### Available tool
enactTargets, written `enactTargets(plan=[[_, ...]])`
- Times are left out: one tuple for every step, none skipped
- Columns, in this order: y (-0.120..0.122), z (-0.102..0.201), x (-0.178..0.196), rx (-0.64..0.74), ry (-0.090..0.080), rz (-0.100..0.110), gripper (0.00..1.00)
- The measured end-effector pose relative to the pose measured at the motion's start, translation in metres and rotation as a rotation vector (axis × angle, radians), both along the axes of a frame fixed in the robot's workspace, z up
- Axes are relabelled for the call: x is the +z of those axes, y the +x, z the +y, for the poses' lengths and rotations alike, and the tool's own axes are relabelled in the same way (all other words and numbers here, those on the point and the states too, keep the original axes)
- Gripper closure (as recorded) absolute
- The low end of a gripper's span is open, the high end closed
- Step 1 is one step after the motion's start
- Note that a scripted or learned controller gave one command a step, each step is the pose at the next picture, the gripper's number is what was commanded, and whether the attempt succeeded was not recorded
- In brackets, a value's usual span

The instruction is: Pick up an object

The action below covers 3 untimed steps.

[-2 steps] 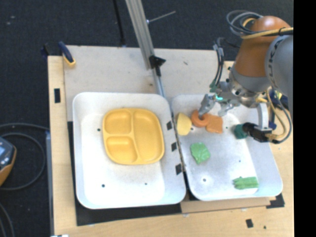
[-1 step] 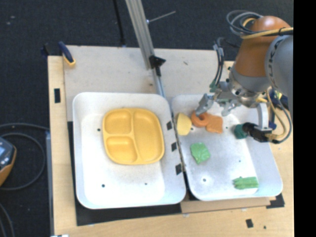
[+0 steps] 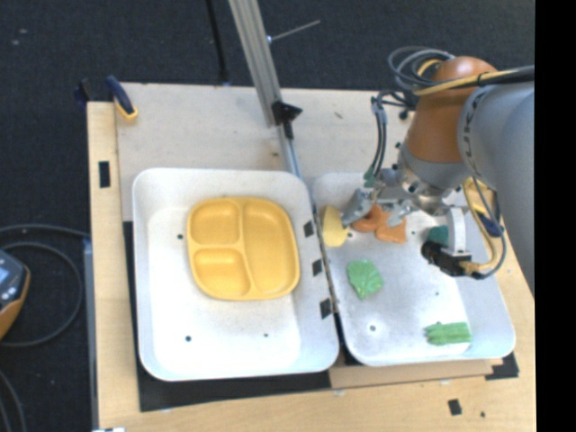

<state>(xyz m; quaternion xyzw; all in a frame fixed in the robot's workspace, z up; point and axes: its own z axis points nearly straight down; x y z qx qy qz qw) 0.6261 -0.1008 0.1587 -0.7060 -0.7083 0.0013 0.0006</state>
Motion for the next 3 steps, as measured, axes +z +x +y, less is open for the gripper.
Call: enactTargets(plan=[[0.000,-0.001,-0.052,-0.003,0.000,-0.001,0.00],[0.001,-0.003,-0.038,-0.005,0.000,-0.006,1.00],[-0.001,-0.006,0.026,-0.005,0.000,-0.009,1.00]])
